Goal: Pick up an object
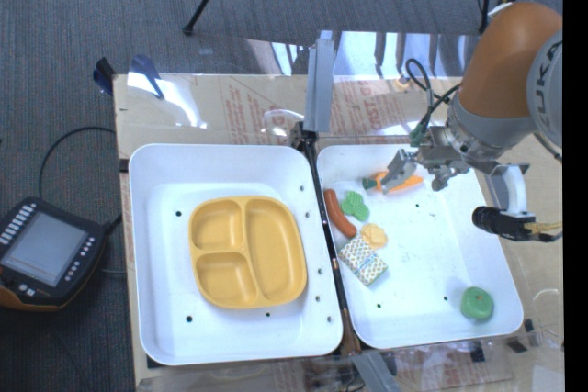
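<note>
Orange toy carrot (397,183) is seen lying at the back of the right bin (432,326) just under the gripper (418,162), whose grip can't be told from here, while the yellow divided plate (248,251) is parked in the left bin (156,308)

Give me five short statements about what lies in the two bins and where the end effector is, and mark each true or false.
1. The yellow divided plate lies in the left bin. True.
2. The green round object sits near the right bin's lower right corner. True.
3. The sausage lies on the yellow plate. False: it lies in the right bin, beside its left wall.
4. The end effector hangs over the left bin. False: it is over the right bin, by the carrot.
5. The patterned box lies below the sausage. True.
</note>
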Robot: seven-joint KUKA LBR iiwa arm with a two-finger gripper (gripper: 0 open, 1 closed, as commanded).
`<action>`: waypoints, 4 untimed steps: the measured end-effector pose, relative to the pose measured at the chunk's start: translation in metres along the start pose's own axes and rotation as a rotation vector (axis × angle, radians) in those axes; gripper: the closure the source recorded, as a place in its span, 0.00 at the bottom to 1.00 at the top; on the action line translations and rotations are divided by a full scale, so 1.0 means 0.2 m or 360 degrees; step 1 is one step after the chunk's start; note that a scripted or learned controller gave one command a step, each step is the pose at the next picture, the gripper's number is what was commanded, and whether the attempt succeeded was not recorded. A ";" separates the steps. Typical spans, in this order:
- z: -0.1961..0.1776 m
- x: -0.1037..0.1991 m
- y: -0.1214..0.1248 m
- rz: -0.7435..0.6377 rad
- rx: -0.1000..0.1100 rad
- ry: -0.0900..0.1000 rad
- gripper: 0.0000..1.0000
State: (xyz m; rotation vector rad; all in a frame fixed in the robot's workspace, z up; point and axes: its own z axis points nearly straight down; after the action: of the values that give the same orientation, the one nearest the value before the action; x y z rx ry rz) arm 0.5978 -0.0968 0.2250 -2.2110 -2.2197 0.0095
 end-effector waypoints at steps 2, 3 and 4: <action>0.69 0.04 0.01 -0.0156 -0.0008 0.0002 0.00; 0.65 0.03 0.01 -0.0145 -0.0002 0.0009 1.00; 0.18 0.38 0.23 -0.0098 -0.0020 0.0000 1.00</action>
State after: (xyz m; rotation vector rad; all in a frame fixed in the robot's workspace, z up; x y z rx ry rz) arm 0.6436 -0.0202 0.1894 -2.1478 -2.2932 -0.0047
